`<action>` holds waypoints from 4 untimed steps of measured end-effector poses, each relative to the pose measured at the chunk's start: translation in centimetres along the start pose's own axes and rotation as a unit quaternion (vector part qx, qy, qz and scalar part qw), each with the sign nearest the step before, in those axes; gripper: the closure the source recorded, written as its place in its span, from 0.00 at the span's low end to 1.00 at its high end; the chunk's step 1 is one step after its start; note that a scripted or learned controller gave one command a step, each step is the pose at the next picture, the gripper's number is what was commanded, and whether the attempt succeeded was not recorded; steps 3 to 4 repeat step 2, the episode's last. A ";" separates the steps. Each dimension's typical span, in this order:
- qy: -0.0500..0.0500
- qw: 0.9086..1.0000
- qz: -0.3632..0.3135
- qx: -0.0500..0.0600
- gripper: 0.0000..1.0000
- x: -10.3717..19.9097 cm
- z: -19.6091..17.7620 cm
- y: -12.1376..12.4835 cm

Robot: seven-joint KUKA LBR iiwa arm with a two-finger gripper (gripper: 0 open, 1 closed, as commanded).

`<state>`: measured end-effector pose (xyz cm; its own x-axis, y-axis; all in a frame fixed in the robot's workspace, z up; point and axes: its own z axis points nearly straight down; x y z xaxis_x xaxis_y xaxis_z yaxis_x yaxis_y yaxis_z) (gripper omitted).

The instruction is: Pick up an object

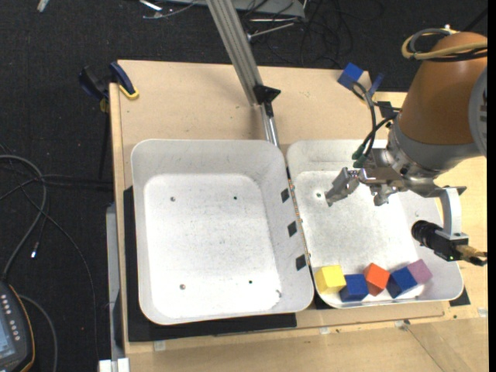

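I see the two-finger metal pincer (358,189) spread open over the right shallow white plastic bin (310,161), in its upper half. One finger points left at about the bin's mid-width, the other sits closer to the wrist. Nothing lies between the fingers; I cannot tell whether the tips touch the bin floor or hang above it.

Behind the pincer, the grey wrist and the broad orange band of the arm (442,99) enter from the right. A black cylindrical fitting (434,239) on a pale bracket hangs off the wrist over the bin's right side.

The objects to pick sit in a tight row along the near wall of the right bin, well apart from the pincer: a yellow cube (330,277), a blue cube (355,287), an orange-red cube (377,277), a second dark blue cube (401,280) and a pale purple cube (419,270). All look matte with squared edges; neighbours appear to touch.

The bin floor is white and finely speckled. The left white bin (147,161) has the same speckling and a few dark dots on its floor. Both rest on the tan wooden bench (186,91). A grey metal pole (232,37) slants down to the gap between the bins. A small blue clamp (353,74) sits at the bench's far edge.
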<state>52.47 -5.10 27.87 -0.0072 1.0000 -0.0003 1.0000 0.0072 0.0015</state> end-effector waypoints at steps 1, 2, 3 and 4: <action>0.001 1.000 0.002 0.005 0.00 2.4 8.8 1.0; 0.002 1.000 -0.001 0.002 0.00 9.7 8.2 -1.3; 0.002 1.000 -0.001 0.002 0.00 9.7 8.2 -1.3; 0.002 1.000 -0.001 0.002 0.00 9.7 8.2 -1.3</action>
